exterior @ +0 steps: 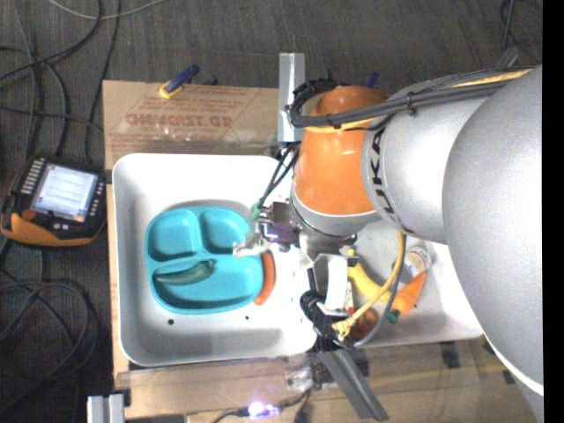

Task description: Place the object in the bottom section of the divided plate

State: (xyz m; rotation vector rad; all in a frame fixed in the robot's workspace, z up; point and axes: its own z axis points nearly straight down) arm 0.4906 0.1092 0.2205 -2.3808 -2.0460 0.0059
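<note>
Hovering at the right rim of the blue divided plate (198,258), the pincer (264,247) is sitting just above an orange carrot-like object (266,280); whether it is grasping cannot be told. The object's long axis is running near-vertical beside the bottom section, lying left.

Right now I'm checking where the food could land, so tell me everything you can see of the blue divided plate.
The divided plate is turquoise, glossy like plastic, with rounded corners and raised ridges splitting it into two small upper sections and one wide bottom section. It lies flat in the left white bin. A dark green object rests in the bottom section. An orange carrot-like piece lies against its right rim.
</note>
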